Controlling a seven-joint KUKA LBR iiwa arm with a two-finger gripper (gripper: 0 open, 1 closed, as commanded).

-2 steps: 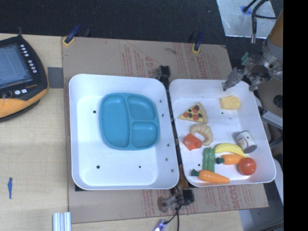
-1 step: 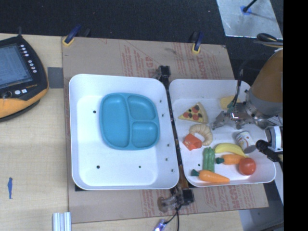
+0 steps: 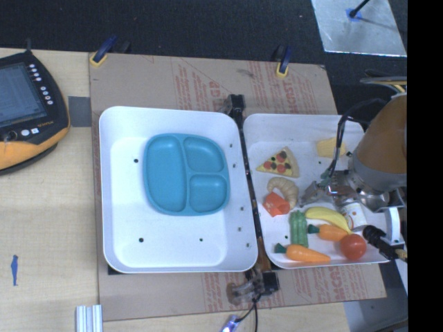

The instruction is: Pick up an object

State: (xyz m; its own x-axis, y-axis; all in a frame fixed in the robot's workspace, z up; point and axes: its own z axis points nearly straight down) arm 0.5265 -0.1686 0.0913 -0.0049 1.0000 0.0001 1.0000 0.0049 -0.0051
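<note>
Gripper point(image 3: 325, 189) low in right bin point(image 3: 257, 206), fingers' spread impossible to tell from this angle. Hovered just beside banana point(image 3: 327, 217), nearest candidate, lying mid-bin between cucumber point(image 3: 298, 228) and tomato point(image 3: 353, 246). Long axis ran left-right, tilted down toward right. Looked like a light, stiff, smooth plastic toy; likely slippery. Best taken across mid-body, perpendicular to long axis. Croissant point(image 3: 284, 189), pizza slice point(image 3: 279, 163), carrot point(image 3: 306, 254) crowded nearby. Blue plate point(image 3: 185, 173) in left bin point(image 3: 114, 185).
</note>
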